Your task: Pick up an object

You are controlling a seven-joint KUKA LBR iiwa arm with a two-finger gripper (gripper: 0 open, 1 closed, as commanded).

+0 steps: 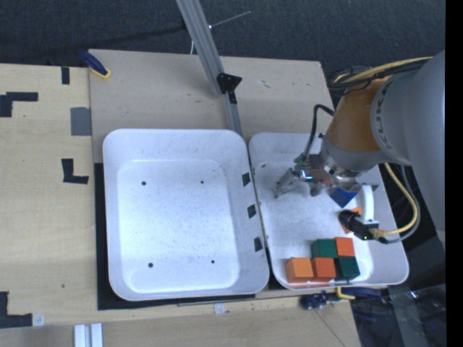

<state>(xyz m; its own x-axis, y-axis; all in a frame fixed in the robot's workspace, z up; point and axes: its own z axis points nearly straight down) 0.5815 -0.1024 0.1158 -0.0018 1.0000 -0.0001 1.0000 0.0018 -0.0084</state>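
Blocks (325, 259) lie at the near edge of the right bin (289, 215), well apart from the jaws and toward the camera: orange and green cubes packed touching; judged light, stiff, smooth-sided, best pinched across two opposite flat faces, an outer orange one first. Gripper (289, 183) hangs low over bare bin floor, jaws seemingly spread, nothing between them. A blue piece (345, 196) sits just behind, under the wrist.

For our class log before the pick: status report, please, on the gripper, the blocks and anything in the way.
Gripper low over right bin, nothing seen between fingers. Orange and green blocks clustered at bin's near edge, apart from gripper. Blue object beside wrist.
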